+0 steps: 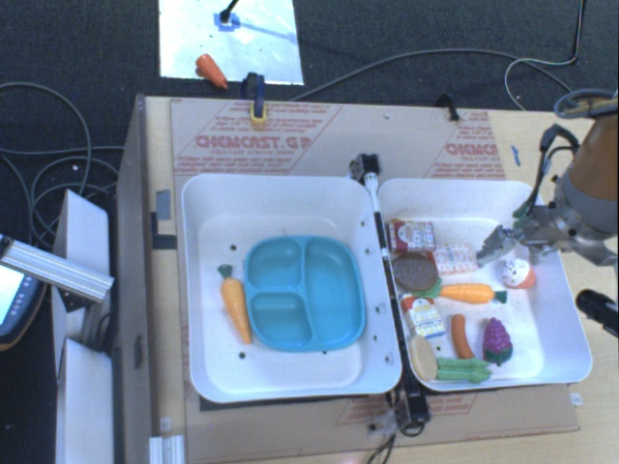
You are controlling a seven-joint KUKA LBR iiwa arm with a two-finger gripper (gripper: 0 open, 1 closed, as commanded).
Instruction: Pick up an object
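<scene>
At the far left of the bench, the left bin (198, 259) holds a toy carrot (235, 304) lying lengthwise just beside the left edge of a blue divided plate (306, 292); the plate sits flat in the middle of that bin, its three compartments bare, and neither item is within the arm's present reach. A black divider rail (383, 259) separates the two bins. The right bin (566, 341) carries the crowd of candidate objects: at its far left a small red-and-white packet (412, 234), with a pale printed packet (455, 257) to its right; just nearer, a dark round patty (416, 273); right of that a second toy carrot (468, 294) lying crosswise; nearer still a small boxed item (427, 320), a red sausage (463, 336), a purple bunch of grapes (496, 340), a tan oval piece (423, 356) and green beans (462, 369) along the near wall. A small white-and-orange toy (517, 275) sits toward the right, just beyond the carrot's leaf end. The gripper (505, 244) reaches in from the right and hangs low over the far right part of this bin, close above and to the left of the white-and-orange toy. Its fingers appear spread, with nothing seen between them, so no object is held. In my judgement the approach is under way and the nearest likely target is that white-and-orange toy; the close packing beside the carrot raises a risk of a nudge or missed grasp.
</scene>
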